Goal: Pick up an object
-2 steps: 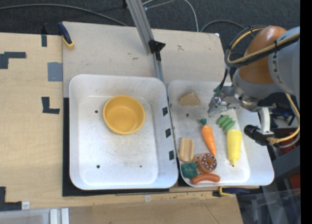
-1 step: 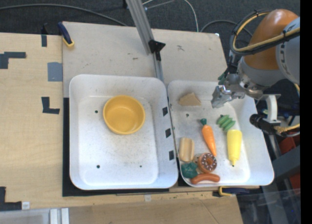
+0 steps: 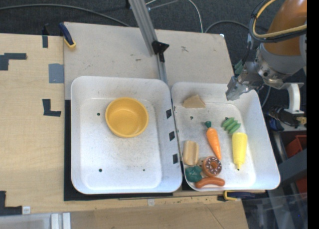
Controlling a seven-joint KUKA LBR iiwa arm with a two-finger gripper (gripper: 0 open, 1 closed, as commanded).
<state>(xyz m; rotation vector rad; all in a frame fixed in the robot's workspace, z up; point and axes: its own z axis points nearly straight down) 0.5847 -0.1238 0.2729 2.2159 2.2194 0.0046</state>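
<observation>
Reaching in from the right, the grey KUKA arm with its orange band hangs its gripper [image 3: 235, 90] over the upper right corner of the right bin [image 3: 264, 138], just above the rim. Whether the tool is spread or pressed together cannot be told from this slant; nothing shows pinched in it.

All the small toy foods lie in that right bin. A tan wedge, like a slice of bread or cheese [image 3: 193, 102], rests near the bin's top edge, to the left of the gripper and apart from it. Below it, toward the middle, a toy carrot [image 3: 214, 141] lies at a slant with its green top pointing up and left. To its right sit a small green vegetable piece [image 3: 231, 124] and, just beneath that, a yellow corn cob [image 3: 239, 149] lying lengthwise. At the bin's lower left, a beige bread piece [image 3: 190, 152] stands beside a chocolate doughnut with sprinkles [image 3: 212, 165], with a dark green piece [image 3: 193, 174] below the bread and a red sausage [image 3: 210, 182] along the bottom wall, touching the doughnut.

The left bin [image 3: 84, 123] holds a yellow bowl [image 3: 127, 117], upright, in its upper middle. A grey metal bar [image 3: 144, 16] runs down from the top of the view toward the seam between the two bins.
</observation>
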